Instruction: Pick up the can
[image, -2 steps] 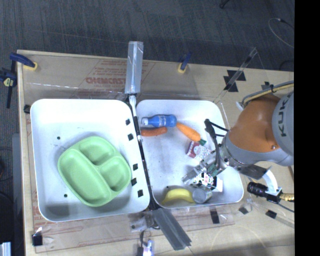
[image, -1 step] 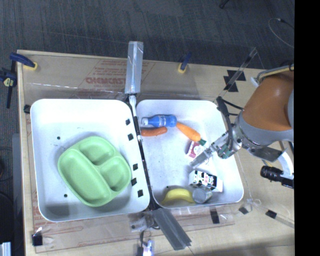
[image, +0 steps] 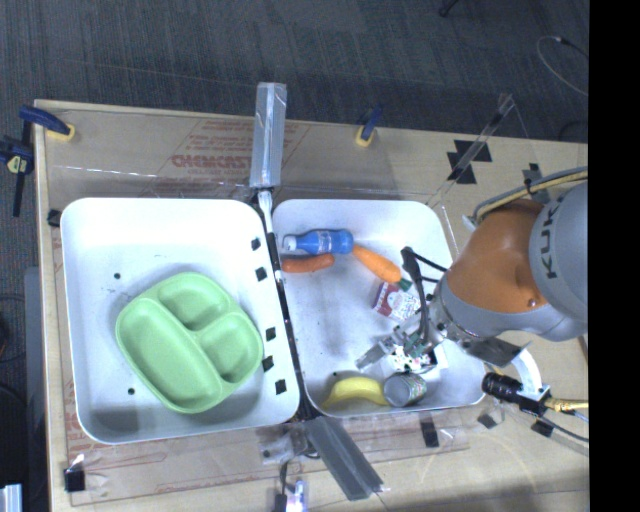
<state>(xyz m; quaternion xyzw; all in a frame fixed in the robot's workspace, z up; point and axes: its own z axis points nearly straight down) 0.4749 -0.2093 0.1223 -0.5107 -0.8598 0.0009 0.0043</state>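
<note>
The can (image: 405, 389) is a small grey cylinder lying on its side at the front edge of the right bin (image: 330, 330), touching the right end of a yellow banana (image: 355, 391). My gripper (image: 402, 352) hangs just above and slightly behind the can, reaching in from the right under the orange wrist band (image: 495, 270). Nothing visibly sits in the gripper, and the can rests on the bin floor.
A blue bottle (image: 318, 242), two orange carrots (image: 377, 263) (image: 306, 264) and a red packet (image: 390, 296) lie at the back of the right bin. A green divided plate (image: 190, 340) sits in the left bin (image: 100, 240). The bin's front wall is right beside the can.
</note>
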